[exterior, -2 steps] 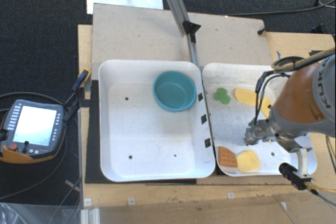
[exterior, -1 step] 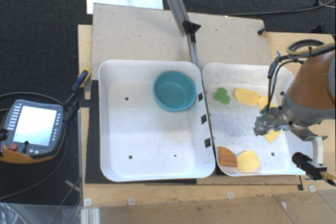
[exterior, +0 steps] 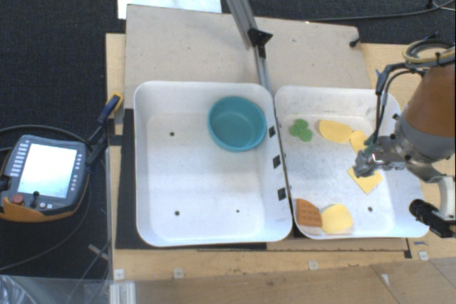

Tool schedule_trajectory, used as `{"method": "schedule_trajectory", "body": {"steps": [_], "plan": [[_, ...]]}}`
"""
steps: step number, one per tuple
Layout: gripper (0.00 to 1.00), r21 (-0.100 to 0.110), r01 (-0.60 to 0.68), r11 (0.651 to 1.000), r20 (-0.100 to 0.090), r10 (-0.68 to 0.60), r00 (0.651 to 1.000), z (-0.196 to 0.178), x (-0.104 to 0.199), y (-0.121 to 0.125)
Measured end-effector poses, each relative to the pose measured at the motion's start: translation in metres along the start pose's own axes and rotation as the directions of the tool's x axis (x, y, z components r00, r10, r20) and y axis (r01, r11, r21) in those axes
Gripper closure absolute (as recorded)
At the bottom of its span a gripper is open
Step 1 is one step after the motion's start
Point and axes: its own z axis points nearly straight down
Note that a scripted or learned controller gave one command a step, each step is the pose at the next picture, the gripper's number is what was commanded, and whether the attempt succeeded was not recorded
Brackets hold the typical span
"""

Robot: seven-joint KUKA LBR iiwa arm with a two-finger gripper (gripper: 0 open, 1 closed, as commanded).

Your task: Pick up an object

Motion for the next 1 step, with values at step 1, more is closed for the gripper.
{"method": "schedule_trajectory", "body": {"steps": [1], "plan": [[1.00, 0.001, 0.000, 1.000, 0.000, 0.000, 1.000, -0.0316, -0.0001, 0.0009]]}}
